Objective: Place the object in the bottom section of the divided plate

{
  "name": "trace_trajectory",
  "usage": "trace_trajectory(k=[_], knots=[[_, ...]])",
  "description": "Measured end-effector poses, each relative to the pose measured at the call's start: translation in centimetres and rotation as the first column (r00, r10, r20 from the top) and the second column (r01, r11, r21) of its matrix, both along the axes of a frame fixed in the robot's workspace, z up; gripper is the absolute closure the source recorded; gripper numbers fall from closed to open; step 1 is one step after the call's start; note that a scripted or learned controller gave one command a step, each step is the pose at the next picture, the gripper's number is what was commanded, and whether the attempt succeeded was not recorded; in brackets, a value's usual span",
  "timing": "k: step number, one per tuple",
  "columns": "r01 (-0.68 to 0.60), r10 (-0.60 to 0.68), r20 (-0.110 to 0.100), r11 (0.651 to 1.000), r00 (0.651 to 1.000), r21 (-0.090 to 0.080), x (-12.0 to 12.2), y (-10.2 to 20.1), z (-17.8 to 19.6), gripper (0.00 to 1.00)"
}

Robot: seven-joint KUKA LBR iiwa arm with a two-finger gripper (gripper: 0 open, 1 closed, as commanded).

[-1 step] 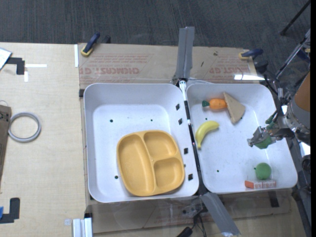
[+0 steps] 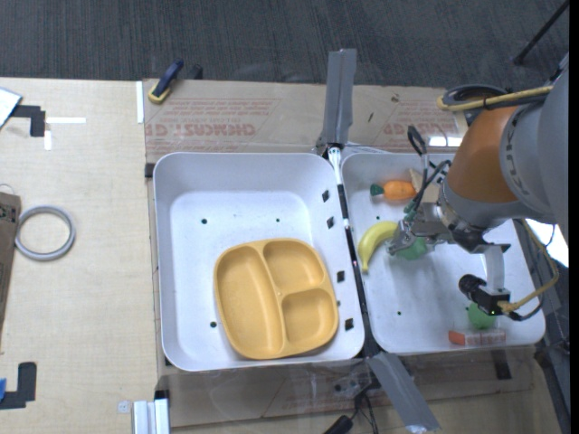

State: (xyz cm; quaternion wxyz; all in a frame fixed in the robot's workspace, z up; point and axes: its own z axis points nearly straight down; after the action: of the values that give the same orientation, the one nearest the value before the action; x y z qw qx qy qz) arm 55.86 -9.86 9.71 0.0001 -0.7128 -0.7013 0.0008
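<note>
**Arm lowered into the right bin, divided plate lying in the left**

At the far left, a roll of tape [image 2: 43, 232] is lying flat on the wooden bench [image 2: 81, 333]. Further right, a blue-and-yellow tool [image 2: 166, 80] is resting on the cardboard sheet [image 2: 253, 116] behind the bins.

The left bin [image 2: 181, 188] is being occupied by the yellow divided plate [image 2: 274, 297], which is lying toward the bin's near side with its three sections facing up.

In the right bin [image 2: 398, 324], a banana [image 2: 374, 240] is lying near the left wall, and a small orange object [image 2: 398, 189] is lying behind it toward the far wall. The gripper [image 2: 409, 240] is being held low just beside the banana's right end, over a green object [image 2: 414, 250] that is partly hidden beneath it. Whether the fingers are spread or closed cannot be told, nor whether anything is being grasped.

Toward the bin's near right corner, another green object [image 2: 479, 314] and a small red one [image 2: 475, 337] are lying close together, below the arm [image 2: 507, 161].
</note>
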Motion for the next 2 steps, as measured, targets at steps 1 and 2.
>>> trace_trajectory(k=[1,2], knots=[[0.137,-0.137,-0.001,0.991,0.991,-0.001,0.4,-3.4,1.0,1.0],[0.177,-0.177,0.0,0.984,0.984,-0.001,4.7,3.8,9.4,1.0]])
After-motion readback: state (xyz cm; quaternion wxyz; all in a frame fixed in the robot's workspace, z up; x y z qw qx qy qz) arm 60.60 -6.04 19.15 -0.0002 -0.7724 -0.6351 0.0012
